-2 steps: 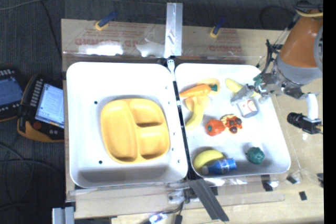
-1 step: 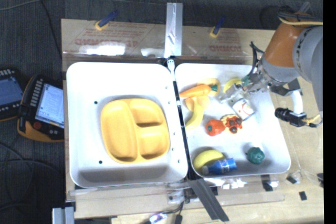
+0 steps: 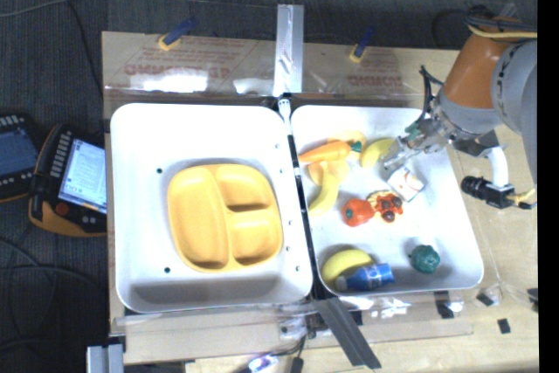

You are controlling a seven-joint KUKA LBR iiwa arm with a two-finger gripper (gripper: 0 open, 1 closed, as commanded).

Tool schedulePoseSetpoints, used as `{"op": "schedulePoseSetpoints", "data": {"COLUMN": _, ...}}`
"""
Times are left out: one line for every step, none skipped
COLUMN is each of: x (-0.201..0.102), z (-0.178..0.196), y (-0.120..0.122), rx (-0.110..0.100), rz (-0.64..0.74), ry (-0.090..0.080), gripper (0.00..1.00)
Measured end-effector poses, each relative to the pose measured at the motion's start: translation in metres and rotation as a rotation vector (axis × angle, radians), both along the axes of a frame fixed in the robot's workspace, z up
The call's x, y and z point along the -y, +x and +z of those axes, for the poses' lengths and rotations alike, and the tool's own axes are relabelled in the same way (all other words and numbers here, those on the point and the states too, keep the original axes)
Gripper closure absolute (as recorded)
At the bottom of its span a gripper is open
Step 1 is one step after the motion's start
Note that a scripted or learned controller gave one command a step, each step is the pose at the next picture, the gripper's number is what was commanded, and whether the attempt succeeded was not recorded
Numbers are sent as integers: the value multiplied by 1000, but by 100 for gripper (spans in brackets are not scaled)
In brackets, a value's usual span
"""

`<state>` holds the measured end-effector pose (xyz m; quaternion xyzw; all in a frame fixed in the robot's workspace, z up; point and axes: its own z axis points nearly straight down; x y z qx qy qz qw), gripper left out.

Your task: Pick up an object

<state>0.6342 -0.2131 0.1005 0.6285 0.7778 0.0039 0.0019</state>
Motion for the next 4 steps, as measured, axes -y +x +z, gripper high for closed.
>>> {"op": "schedulePoseSetpoints", "data": {"x": -1, "z": 0, "y": 0, "rx": -1, "rz": 0, "ry": 1, "gripper": 0}}
{"op": "schedulePoseSetpoints", "data": {"x": -23, "z": -12, "y": -8, "rx": 0, "rz": -233, "ry": -7, "gripper": 0}}
{"op": "schedulePoseSetpoints", "data": {"x": -31, "z": -13, "y": 32, "rx": -16, "rz": -94, "ry": -12, "gripper": 0}}
{"op": "schedulePoseSetpoints", "data": {"x": -6, "z": 92, "y": 12, "rx": -8, "rz": -200, "ry": -7, "gripper": 0}}
